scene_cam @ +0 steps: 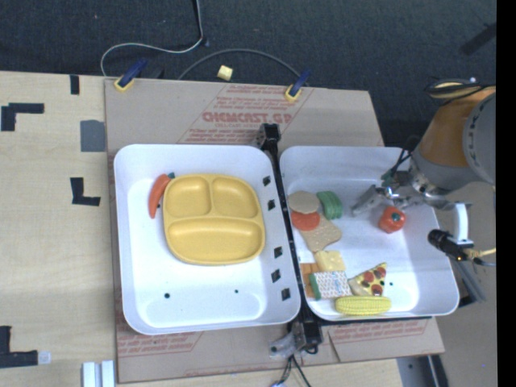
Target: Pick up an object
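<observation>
Camera view, looking down at a slant: two white bins sit side by side on a cardboard sheet on the counter (48,216). Left bin (137,297) holds a yellow divided plate (214,218), with an orange carrot-like piece (157,193) just beside it at 9 o'clock. Right bin (427,285) holds a cluster of toy food along its left wall: a green piece (329,205), a round brown and red piece (305,211), a tan slice (322,235), a yellow cube (330,260), a pizza wedge (371,279) and a corn cob (362,305) at 6 o'clock. A red tomato (392,219) lies apart, toward 3 o'clock. Grey arm (459,139) enters from 3 o'clock; its claw (387,193) sits just above the tomato, fingers spread, nothing seen between them.
</observation>
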`<state>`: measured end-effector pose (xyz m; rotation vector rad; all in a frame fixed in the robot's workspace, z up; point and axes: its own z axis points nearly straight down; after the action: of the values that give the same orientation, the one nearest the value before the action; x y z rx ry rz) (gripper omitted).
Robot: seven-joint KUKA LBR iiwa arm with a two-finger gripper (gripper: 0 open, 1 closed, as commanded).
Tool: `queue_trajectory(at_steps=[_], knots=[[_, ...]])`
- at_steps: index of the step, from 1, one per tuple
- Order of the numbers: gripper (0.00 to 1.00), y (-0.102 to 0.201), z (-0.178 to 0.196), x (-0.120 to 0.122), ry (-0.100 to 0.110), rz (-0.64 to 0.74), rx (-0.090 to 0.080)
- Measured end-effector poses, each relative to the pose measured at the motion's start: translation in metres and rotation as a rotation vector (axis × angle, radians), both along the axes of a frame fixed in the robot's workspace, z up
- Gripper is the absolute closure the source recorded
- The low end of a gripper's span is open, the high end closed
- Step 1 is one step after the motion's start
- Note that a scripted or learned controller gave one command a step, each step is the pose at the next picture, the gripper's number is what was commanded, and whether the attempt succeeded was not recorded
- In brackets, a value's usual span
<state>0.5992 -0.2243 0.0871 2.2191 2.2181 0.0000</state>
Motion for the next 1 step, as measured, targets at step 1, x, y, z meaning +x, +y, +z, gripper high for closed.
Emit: queue_trajectory(at_steps=[1], knots=[[0.00, 0.0074, -0.0022, 0.0714, 0.005, 0.004, 0.004]])
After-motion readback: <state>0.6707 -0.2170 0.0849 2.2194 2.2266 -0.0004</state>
